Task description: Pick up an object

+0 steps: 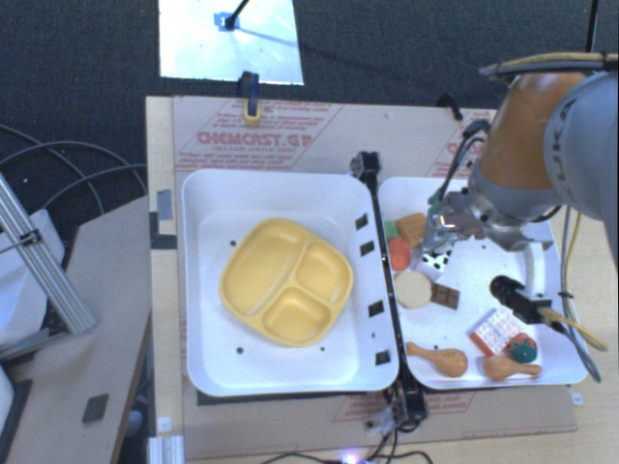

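The gripper [438, 243] hangs low in the right bin [551, 380], right over a little black-and-white dice [438, 260]. I cannot tell what the claw is doing. An orange carrot piece [398, 253] lies just to the dice's left, and a pale round cookie [414, 291] sits just in front of it.

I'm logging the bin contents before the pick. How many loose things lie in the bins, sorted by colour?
Yellow: 1, tray
Tan: 4
Orange-red: 1
Brown: 1
Black-and-white: 1
Red-and-white: 1
Teal: 1
Total: 10
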Available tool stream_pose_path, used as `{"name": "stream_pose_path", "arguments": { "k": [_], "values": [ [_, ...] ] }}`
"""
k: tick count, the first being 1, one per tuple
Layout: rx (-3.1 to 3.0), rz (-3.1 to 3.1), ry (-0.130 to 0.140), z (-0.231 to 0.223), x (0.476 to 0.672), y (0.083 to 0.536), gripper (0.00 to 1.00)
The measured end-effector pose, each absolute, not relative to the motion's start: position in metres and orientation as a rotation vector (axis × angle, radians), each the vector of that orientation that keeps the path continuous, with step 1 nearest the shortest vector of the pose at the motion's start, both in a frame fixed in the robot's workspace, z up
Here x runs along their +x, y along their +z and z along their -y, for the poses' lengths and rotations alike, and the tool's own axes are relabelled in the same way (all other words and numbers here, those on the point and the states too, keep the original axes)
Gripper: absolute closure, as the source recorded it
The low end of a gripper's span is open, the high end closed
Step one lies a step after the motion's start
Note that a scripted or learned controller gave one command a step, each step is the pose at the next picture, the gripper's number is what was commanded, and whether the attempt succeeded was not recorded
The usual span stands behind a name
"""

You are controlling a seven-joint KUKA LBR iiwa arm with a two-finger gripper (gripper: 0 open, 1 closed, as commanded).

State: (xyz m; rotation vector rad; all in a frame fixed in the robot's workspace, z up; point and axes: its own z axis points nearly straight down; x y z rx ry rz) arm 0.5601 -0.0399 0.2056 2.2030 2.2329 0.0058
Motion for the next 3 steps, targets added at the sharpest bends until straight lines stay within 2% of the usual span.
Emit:
{"name": "stream_pose_path", "arguments": {
  "k": [1,2,3],
  "values": [
    [2.196,-2.237,0.007,0.04,0.561,0.216,1.0],
    [2.211,-2.227,0.009,0.013,0.492,0.32,1.0],
    [2.207,-2.228,0.008,0.014,0.496,0.326,1.0]
  ]
}}
